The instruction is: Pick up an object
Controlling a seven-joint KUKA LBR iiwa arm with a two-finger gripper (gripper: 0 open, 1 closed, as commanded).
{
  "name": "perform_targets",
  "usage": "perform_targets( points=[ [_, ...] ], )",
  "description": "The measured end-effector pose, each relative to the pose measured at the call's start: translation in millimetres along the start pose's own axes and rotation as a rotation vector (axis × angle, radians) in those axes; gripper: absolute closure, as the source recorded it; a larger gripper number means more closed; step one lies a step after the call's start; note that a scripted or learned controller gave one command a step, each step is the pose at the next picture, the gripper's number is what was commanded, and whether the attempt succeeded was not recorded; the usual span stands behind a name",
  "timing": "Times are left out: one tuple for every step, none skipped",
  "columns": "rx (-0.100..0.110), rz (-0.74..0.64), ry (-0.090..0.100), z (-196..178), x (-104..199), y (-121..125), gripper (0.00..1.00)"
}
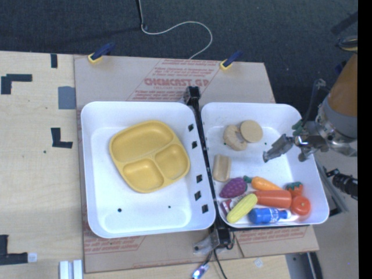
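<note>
Tool (289, 148) hovers beside upright-lying rolls (243, 134)

— What do we see carrying it all?

— We see a pale wooden table (35, 173) with dark marks on its left part. On it lies a brown cardboard sheet (168, 83) with red lettering, held by two blue and yellow clamps (100, 52) at its far corners.

— And on the sheet?

— We find two shallow white bins side by side, the left bin (96, 173) and the right bin (279, 110), touching along a dark divider (200, 150).
</note>
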State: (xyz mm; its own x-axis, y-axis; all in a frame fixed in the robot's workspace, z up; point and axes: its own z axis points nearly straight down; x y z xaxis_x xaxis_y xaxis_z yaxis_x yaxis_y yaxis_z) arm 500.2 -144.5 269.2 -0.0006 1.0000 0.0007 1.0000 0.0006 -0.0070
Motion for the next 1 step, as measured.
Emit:
perform_targets(
  points=[
    [-0.017, -0.006, -0.003, -159.5, 44.3, -15.5, 0.00]
  ],
)
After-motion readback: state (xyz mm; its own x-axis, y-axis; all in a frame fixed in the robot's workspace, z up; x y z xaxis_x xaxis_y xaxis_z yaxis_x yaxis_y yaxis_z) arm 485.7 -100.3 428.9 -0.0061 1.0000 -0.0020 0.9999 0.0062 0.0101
